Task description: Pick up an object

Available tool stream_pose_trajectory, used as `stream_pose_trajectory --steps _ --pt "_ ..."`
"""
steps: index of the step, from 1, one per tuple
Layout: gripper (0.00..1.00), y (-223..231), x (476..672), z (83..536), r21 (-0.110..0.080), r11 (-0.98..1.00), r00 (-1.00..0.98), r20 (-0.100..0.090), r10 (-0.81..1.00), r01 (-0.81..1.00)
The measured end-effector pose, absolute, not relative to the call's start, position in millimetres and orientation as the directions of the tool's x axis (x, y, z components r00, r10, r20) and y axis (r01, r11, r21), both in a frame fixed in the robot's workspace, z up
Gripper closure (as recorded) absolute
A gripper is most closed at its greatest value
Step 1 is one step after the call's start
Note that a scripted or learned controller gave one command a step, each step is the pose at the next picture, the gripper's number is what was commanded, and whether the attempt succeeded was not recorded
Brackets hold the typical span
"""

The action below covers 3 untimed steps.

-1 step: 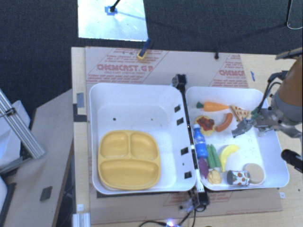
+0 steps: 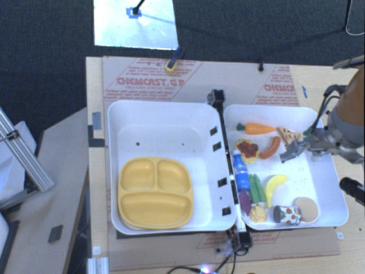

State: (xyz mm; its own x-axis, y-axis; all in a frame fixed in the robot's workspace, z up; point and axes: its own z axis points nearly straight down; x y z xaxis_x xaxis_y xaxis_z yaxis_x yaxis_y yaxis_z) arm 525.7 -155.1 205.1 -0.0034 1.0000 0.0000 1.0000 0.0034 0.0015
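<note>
My gripper hangs over the middle of the right bin, reaching in from the right edge of the camera view. Nothing shows between its fingers. Just to its left lie a sausage and a small pizza-like piece. Behind it rest a carrot and a pizza slice. Toward the front lie a banana, a blue bottle, green pods, a purple piece, a yellow piece, a printed can and a tan round cookie.
The left bin holds a yellow divided plate at its front. A black divider with clips runs between the bins. The arm's grey body stands over the right bin's right edge.
</note>
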Motion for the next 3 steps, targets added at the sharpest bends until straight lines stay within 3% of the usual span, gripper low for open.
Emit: stream_pose_trajectory --steps 1,3 --pt "0.0 -154.1 533.0 160.3 -0.002 0.002 -0.002 0.001 1.0 1.0" --pt "0.0 -152.4 526.2 83.2 -0.001 0.001 -0.001 0.001 1.0 1.0"
